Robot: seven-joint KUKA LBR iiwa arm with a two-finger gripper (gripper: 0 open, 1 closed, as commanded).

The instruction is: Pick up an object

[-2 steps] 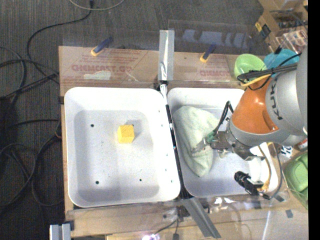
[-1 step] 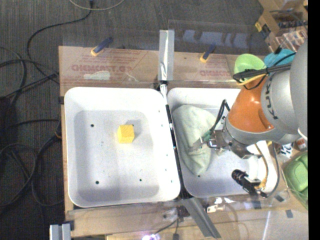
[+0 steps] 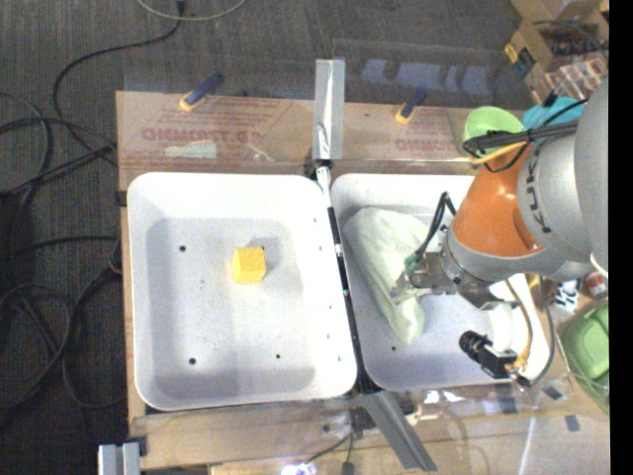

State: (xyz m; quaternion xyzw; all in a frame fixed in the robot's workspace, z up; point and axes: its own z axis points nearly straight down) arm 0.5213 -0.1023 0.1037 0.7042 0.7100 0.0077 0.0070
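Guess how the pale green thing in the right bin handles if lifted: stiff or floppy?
Probably floppy: the green thing lies draped and creased like cloth or a soft bag, so it would likely sag from one pinch point. Likely light. Being long, part may drag on the right bin. The claw is at it.

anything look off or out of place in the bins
Nothing is spilled or broken. The yellow block sits alone in the left bin. In the right bin, a pale green crumpled object lies slantwise under the gripper.

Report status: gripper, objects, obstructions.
Gripper low over pale green cloth in right bin. Yellow block alone in left bin. Nothing blocking.
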